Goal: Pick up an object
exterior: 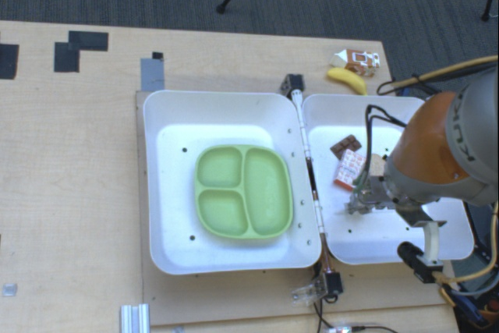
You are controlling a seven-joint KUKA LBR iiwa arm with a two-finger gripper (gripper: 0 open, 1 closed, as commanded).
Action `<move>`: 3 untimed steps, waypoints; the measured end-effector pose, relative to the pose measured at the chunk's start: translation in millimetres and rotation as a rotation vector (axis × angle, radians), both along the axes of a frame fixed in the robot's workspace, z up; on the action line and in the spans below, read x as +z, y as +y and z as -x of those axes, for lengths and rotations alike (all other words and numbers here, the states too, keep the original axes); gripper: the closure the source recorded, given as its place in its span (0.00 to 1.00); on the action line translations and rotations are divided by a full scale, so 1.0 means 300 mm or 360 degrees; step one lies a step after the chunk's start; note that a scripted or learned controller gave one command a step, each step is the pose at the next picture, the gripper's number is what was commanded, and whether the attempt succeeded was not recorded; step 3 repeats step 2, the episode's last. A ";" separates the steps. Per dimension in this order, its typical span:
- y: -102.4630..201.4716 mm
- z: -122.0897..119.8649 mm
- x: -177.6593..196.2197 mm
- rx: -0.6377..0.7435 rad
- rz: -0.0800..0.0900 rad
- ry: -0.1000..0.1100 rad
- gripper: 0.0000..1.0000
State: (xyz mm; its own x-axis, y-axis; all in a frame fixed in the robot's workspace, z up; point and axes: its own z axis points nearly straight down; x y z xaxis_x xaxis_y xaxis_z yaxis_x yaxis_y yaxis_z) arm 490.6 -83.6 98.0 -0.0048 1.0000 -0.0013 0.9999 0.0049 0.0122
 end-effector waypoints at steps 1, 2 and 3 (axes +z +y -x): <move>0.000 0.000 0.000 0.0000 0.0000 0.0001 0.00; 0.002 -0.005 0.035 0.0006 -0.0001 -0.0005 1.00; 0.002 -0.005 0.035 0.0006 -0.0001 -0.0005 1.00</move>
